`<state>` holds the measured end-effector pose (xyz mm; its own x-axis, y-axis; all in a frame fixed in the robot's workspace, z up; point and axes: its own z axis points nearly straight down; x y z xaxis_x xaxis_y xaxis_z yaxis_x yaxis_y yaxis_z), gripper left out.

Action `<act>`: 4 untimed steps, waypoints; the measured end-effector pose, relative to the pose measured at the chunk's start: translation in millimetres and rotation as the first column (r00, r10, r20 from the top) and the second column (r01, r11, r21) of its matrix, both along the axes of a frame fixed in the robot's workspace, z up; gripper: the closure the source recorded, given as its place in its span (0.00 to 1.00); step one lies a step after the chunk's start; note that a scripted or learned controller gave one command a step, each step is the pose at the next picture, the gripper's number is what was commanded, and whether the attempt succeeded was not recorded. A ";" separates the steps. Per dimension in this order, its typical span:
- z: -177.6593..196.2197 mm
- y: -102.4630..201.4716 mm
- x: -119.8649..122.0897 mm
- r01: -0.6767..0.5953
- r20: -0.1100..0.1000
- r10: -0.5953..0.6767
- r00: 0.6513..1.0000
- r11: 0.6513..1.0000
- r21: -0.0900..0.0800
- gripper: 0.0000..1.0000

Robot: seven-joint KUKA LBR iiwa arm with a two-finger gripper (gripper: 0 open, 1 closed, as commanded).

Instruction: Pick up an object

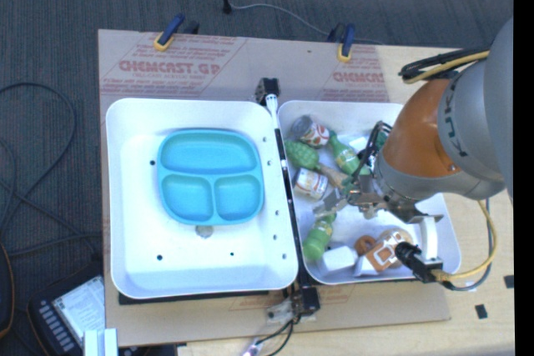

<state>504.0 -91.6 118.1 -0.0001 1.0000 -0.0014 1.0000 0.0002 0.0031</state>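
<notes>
1. Camera view: your hand [346, 198] sits low in the right bin [446, 242] among green bottles [318, 239] and small jars [310, 183]; whether it grips anything, you cannot tell.
2. The left bin [133, 263] holds a blue divided tray [210, 177].

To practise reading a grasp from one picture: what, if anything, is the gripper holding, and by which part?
It cannot be told. The gripper sits low among the small bottles in the right bin, but no item shows clearly between its tips.
</notes>
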 end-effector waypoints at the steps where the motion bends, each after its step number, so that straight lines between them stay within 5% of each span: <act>1: -31.0 -3.7 -17.9 -0.001 0.004 0.001 1.000 1.000 0.000 0.00; 2: -19.7 -4.5 -16.7 0.001 0.007 -0.001 1.000 1.000 -0.001 1.00; 3: -19.8 -4.5 -16.7 0.001 0.007 -0.001 1.000 1.000 -0.001 0.00; 4: -10.3 -4.5 -16.6 0.001 0.006 -0.001 1.000 1.000 -0.001 1.00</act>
